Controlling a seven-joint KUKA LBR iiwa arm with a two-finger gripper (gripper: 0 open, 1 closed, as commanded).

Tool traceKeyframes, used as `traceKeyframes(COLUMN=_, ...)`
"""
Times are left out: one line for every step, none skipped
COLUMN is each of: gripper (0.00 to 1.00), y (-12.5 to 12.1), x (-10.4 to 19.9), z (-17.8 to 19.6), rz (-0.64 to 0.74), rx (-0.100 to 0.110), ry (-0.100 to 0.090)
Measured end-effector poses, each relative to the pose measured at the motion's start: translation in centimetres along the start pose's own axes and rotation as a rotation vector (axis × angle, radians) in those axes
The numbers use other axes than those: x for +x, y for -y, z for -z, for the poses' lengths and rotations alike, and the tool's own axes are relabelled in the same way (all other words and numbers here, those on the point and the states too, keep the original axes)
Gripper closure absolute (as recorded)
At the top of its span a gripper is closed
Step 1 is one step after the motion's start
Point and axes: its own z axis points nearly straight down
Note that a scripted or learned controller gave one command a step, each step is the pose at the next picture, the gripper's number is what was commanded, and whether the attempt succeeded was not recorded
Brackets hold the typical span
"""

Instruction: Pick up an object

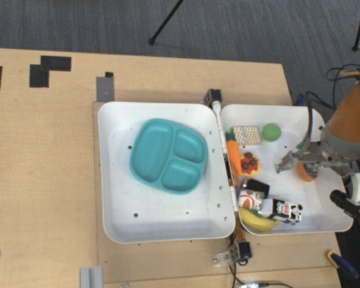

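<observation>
We log 2 white bins side by side on the bench. The left bin (117,179) holds 1 teal tray (168,155) with 3 compartments, lying near the bin's centre.

The right bin (288,116) holds the loose items:
- a green ball (271,131) at 12 o'clock;
- a checkered packet (246,135) just beside the ball, at its 9 o'clock;
- a carrot (233,156) along the bin's 9 o'clock wall;
- a red-and-black toy (249,162) just at the carrot's 3 o'clock side;
- a small carton (252,195) at 7 o'clock, with a black piece on its top;
- a banana (256,219) against the 6 o'clock wall;
- a black-and-white box (287,211) just at the banana's 3 o'clock end;
- an orange object (306,171) at 3 o'clock, partly hidden.

The arm (354,122) enters from 3 o'clock. Its gripper (293,162) sits low over the right bin, the orange object just at its 3 o'clock side — we cannot tell how it stands, nor whether it holds anything.
</observation>
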Motion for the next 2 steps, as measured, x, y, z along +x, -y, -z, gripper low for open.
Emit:
traceKeyframes(gripper=0.00, y=-1.2, x=-0.5, z=-0.8, rz=-0.003, rx=0.003, ry=0.000)
traceKeyframes(gripper=0.00, y=-3.2, x=-0.9, z=-1.0, rz=-0.002, rx=0.007, ry=-0.007)
